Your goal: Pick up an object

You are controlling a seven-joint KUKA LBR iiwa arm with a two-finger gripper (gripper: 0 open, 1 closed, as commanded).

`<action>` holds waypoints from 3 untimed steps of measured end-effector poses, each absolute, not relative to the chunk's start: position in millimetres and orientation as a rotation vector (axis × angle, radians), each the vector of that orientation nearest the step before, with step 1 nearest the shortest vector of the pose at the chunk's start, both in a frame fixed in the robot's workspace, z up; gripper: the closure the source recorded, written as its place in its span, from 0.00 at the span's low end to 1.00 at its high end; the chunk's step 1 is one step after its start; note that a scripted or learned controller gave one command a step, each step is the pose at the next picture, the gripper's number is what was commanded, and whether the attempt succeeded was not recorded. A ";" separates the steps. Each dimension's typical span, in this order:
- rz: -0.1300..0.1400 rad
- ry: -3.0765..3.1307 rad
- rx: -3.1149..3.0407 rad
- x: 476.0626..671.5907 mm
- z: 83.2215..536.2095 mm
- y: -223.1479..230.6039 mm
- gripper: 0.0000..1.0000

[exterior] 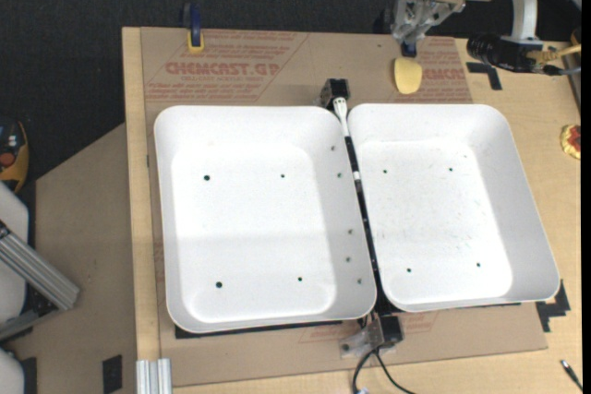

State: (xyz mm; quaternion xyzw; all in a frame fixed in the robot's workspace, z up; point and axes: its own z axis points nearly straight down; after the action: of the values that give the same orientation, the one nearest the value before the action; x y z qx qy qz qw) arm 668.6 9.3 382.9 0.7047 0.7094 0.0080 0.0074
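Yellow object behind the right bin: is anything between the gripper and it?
Nothing visible. The gripper hangs just above the yellow object, which lies on the brown board beyond the right bin's far rim, with only bare board around it.

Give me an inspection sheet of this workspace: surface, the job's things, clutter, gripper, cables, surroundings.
Surface: brown board with red print, bearing two white bins, the left bin and the right bin, side by side.
Job's things: one pale yellow object on the board behind the right bin, outside both bins.
Clutter: blue and yellow clamp at the board's far edge; black clip between the bins.
Gripper: gripper hangs just above the yellow object; finger state cannot be told.
Cables: black cable at the near edge.
Surroundings: dark floor; metal rail at left.
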 end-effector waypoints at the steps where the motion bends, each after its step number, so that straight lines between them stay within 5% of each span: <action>1: -0.006 2.234 2.218 665.4 313.1 91.3 1.00; 2: 0.005 2.212 2.223 666.7 345.7 28.7 1.00; 3: -0.006 2.233 2.218 665.2 284.5 110.1 1.00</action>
State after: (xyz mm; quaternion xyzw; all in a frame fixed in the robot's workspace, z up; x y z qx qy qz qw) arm 665.2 110.1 284.5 0.7046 0.7096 -0.0020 -0.0030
